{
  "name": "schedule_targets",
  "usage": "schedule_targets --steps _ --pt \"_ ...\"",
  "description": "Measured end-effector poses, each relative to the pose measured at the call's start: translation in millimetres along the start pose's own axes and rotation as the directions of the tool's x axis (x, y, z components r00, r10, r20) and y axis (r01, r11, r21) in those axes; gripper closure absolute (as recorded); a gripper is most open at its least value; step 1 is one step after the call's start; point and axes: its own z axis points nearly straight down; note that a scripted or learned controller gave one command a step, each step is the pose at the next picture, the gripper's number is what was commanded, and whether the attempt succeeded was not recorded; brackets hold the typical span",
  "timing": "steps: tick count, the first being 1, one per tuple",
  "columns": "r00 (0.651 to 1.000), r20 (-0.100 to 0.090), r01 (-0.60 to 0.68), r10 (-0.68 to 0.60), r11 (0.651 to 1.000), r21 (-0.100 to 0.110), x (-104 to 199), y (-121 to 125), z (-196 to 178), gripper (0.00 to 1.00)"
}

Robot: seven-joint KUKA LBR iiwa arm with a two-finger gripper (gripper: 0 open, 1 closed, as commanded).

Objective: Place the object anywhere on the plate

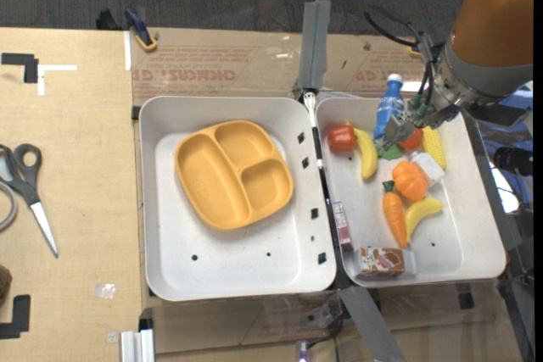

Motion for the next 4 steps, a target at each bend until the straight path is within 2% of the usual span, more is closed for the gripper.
schedule_targets --steps 1,2,3,4 --pt "1.000 0.000 -0.022 0.022 1.000 -0.001 50.2 9.0 82.4 1.00" --pt "0.997 0.001 0.072 -0.072 0.997 -0.002 109.8 83.0 90.9 1.00" --pt "1.000 0.000 0.017 -0.017 1.000 0.000 142.6 99.8 112.1 1.00" --pt "0.973 0.002 0.231 -0.231 0.973 -0.002 191.9 96.8 23.2 1.00"
